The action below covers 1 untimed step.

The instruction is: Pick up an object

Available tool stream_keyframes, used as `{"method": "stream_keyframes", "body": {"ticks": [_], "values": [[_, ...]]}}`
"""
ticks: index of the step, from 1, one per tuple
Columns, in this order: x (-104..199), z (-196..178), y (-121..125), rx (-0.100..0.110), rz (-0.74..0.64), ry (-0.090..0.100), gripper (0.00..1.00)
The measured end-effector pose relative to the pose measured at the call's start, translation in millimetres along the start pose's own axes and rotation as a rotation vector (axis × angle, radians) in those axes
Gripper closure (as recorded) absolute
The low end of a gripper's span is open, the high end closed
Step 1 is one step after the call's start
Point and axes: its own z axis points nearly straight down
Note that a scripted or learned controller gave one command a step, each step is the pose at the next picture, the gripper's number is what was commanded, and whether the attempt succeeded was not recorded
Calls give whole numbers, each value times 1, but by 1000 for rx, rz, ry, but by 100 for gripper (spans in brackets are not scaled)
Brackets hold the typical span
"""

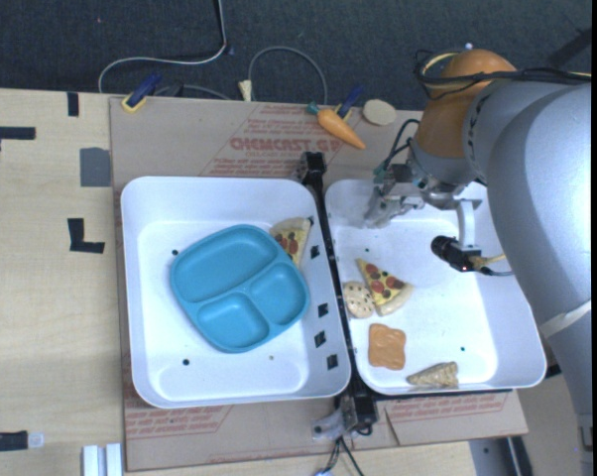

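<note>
My gripper [381, 209] hangs low over the far left part of the right bin [522, 350], with the grey arm and its orange band [447, 137] reaching in from the right. Nothing shows in its grasp. Nearer the camera in that bin lie a pizza slice [384, 286], a round cookie [358, 300] touching it, a flat orange-brown piece [387, 346] and a tan wedge [433, 374]. The pizza slice lies a short way below the gripper, apart from it.
The left bin [140, 266] holds a blue divided plate [239, 288] and a second pizza slice [293, 236] by the dividing wall. A toy carrot [339, 127] and a beige disc [379, 112] lie on the cardboard behind the bins. A black fitting [455, 253] sticks out beside the arm.
</note>
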Motion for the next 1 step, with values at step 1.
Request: {"method": "stream_keyframes", "body": {"ticks": [1], "values": [[0, 1, 0, 2, 0, 0, 0]]}}
